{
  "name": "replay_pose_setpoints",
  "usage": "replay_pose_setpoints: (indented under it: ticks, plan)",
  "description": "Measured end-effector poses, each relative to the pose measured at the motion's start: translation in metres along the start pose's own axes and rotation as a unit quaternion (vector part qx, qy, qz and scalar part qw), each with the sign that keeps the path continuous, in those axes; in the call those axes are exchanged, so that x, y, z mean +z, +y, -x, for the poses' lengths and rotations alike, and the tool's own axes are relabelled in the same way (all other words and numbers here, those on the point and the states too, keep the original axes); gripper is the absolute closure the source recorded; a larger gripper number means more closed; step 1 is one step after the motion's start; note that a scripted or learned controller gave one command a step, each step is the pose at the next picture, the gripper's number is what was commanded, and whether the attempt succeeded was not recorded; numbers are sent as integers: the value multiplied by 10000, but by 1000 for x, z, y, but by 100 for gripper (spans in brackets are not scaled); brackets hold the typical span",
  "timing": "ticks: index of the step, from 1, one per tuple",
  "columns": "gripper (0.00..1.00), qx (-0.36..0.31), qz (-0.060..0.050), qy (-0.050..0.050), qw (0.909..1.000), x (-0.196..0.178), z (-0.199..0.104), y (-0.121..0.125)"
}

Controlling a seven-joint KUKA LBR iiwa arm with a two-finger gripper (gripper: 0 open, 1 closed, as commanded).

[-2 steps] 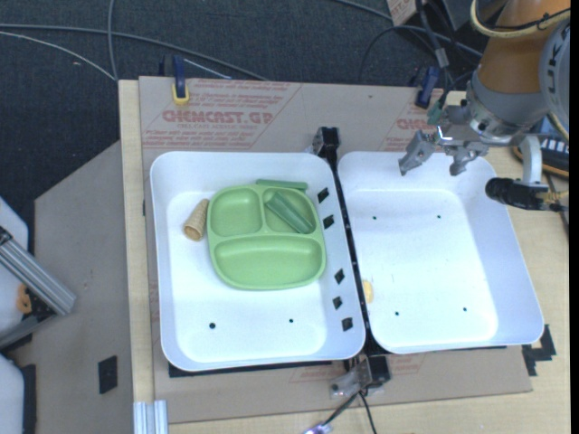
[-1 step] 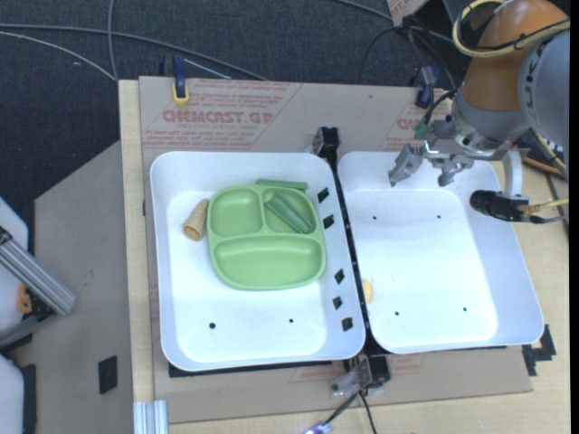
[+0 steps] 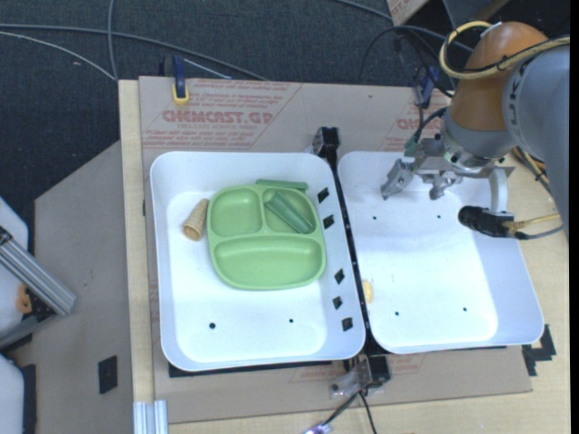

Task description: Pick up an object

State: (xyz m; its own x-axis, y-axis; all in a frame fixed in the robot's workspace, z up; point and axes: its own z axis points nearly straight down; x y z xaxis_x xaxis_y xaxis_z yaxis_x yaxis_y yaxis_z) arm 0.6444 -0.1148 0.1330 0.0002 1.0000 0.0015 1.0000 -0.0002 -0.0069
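Two shallow white bins were seen side by side on a bench covered with brown cardboard. In the left bin a green divided plate lay flat near the middle, with three compartments. A dark green object, elongated in shape, was lodged in the plate's upper right compartment, and its exact nature could not be told. A small tan cone lay on the bin floor, touching or just beside the plate's left edge. The right bin held nothing that could be made out apart from small dark dots on its floor. A small yellowish piece was seen at the divide between the two bins. The grey arm with its orange band was reached in from the right, and the gripper was held over the upper part of the right bin. Its fingers were seen spread apart, with nothing between them. A black cylindrical part was noted beside the gripper, to its right.
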Motion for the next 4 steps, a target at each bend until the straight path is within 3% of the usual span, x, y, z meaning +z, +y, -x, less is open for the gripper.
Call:
replay_pose_setpoints:
  ticks: [1,2,4]
  plan:
    - [0,-2,5,0,10000,51,-1,0]
    - [100,-1,37,-2,10000,36,-1,2]
    - [100,-1,65,-14,10000,-55,8,2]
